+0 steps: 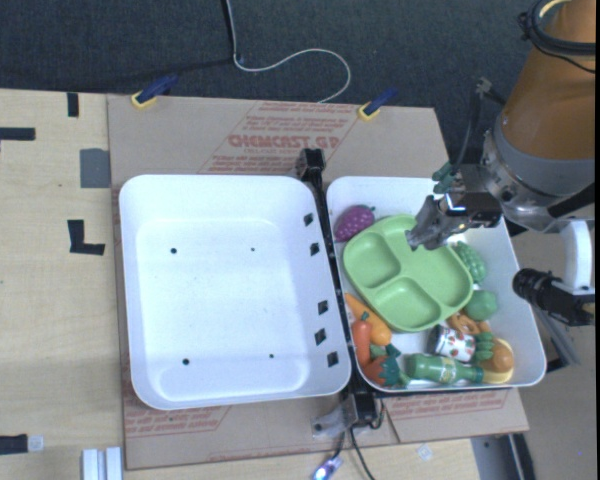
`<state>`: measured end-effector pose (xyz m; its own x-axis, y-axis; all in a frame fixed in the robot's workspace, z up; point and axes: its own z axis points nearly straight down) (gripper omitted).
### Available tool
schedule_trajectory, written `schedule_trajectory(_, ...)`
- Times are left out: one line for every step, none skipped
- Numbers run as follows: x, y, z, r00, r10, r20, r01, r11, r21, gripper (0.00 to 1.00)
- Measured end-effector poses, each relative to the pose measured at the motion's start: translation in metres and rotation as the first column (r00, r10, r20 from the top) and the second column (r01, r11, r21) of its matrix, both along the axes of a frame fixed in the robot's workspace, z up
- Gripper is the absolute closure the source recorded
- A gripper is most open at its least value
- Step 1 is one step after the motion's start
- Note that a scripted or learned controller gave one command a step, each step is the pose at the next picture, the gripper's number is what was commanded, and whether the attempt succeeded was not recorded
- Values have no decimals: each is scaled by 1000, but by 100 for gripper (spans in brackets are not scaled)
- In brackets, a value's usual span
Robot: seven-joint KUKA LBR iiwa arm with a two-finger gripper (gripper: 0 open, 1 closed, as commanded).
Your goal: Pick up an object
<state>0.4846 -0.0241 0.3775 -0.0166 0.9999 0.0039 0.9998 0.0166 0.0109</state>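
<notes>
Gripper (432, 230) low over green plate's (405, 283) far rim in right bin (532, 313) — grip state impossible to tell. Nothing visibly lifted — pickup not yet done.

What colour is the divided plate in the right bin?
Light green, seen in the camera view.

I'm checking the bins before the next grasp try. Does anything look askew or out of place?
The green divided plate lies tilted in the right bin, propped on the heap of toy food rather than flat. The gripper sits over its upper right rim. Everything is crowded in that bin; nothing looks spilled or broken.
</notes>
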Motion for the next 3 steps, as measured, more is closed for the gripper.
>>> schedule_trajectory(-1, 79, 33, 1000, -5, -8, 5, 1000, -2, 100)
schedule_trajectory(-1, 74, 40, 1000, -12, -13, 12, 1000, -5, 100)
schedule_trajectory(5, 117, 139, 1000, -10, 0, 10, 1000, -1, 100)
